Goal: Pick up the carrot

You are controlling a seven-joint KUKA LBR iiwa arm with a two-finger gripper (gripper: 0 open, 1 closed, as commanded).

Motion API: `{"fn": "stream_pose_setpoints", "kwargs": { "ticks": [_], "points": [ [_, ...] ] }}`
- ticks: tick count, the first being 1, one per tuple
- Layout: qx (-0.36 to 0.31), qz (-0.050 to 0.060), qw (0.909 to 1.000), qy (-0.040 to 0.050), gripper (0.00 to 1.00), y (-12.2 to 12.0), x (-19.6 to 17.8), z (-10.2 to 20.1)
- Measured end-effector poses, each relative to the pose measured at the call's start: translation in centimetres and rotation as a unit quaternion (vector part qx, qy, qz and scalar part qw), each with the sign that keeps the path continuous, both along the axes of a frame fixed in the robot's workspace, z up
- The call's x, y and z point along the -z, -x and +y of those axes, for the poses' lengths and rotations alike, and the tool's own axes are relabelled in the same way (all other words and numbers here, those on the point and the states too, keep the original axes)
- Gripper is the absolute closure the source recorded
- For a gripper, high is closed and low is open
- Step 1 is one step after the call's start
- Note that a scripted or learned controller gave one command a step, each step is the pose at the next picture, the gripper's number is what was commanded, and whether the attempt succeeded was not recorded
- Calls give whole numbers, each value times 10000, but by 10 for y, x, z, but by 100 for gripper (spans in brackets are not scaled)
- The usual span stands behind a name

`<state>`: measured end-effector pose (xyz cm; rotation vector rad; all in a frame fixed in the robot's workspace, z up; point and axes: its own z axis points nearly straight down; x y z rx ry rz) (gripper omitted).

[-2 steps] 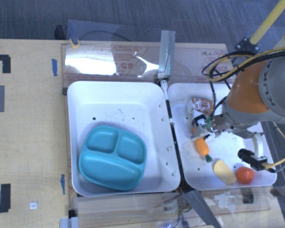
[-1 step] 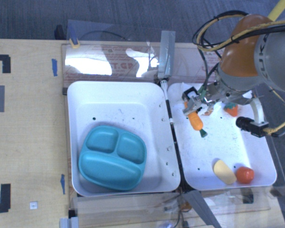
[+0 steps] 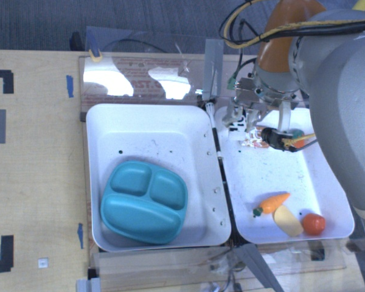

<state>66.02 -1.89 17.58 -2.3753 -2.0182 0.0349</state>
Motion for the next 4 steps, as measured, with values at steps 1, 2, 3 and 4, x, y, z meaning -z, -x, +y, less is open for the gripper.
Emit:
{"fn": "stream_pose_setpoints", "kwargs": {
  "ticks": [1,2,3,4],
  "points": [
    [-3,-148,9999,17,0,-6,-9,-1],
    [441,-152,9989,34,0,78,-13,-66],
    [433,-130,9990,30,0,170,38,-89],
    [-620,-316,9976,-36,0,169,74,-86]
  ]
}}
